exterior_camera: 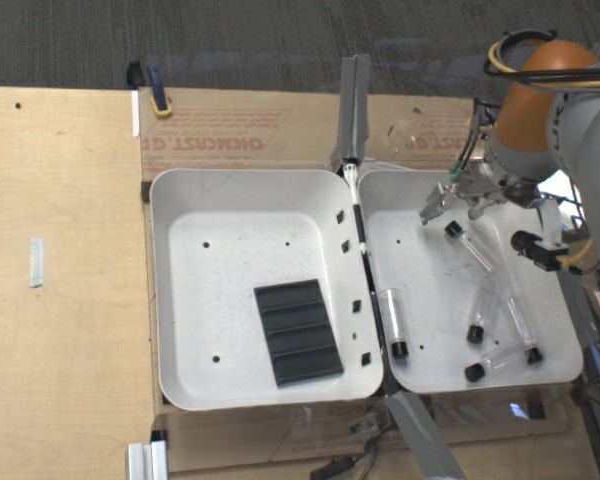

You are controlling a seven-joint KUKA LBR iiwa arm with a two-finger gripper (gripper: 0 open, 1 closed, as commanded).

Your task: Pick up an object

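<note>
The gripper (442, 206) hangs over the far end of the right bin (420, 368); I cannot tell how it is set. A clear tube (468, 245) lies just below it, more tubes (500, 340) nearer. A black block (298, 332) lies in the left bin (180, 268).

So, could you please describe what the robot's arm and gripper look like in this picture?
The arm is smooth and rounded, light grey, with a glossy orange band above the wrist. Yellow and black cables loop over the top of it. Below the wrist sits the gripper, a compact assembly of grey metal and dark parts.
</note>
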